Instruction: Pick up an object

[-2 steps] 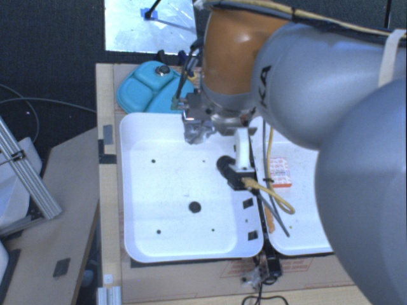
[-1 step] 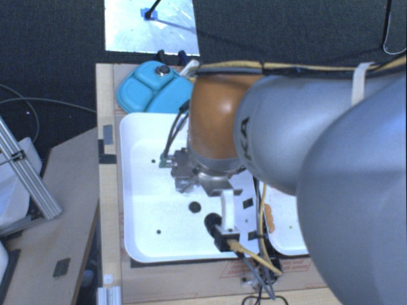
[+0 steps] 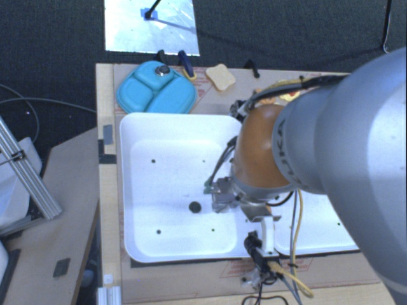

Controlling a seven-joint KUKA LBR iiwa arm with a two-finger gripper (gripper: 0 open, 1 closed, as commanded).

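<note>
One arm over the left bin (image 3: 137, 170).
Gripper (image 3: 219, 199) state unclear; small dark object (image 3: 195, 206) lies just beside it.

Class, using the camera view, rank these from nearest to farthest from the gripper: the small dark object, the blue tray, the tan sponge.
From the gripper:
1. Small dark object, just left, in the left bin.
2. Tan sponge, beyond the bin's far rim.
3. Blue tray, far-left corner, only slightly farther.

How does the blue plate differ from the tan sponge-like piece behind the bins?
The blue plate is bright blue; the tan piece is pale tan. The plate is much larger than the tan piece. The plate has moulded compartments and a small metallic item on it; the tan piece looks plain. Both lie on the bench, outside the white bins.
</note>
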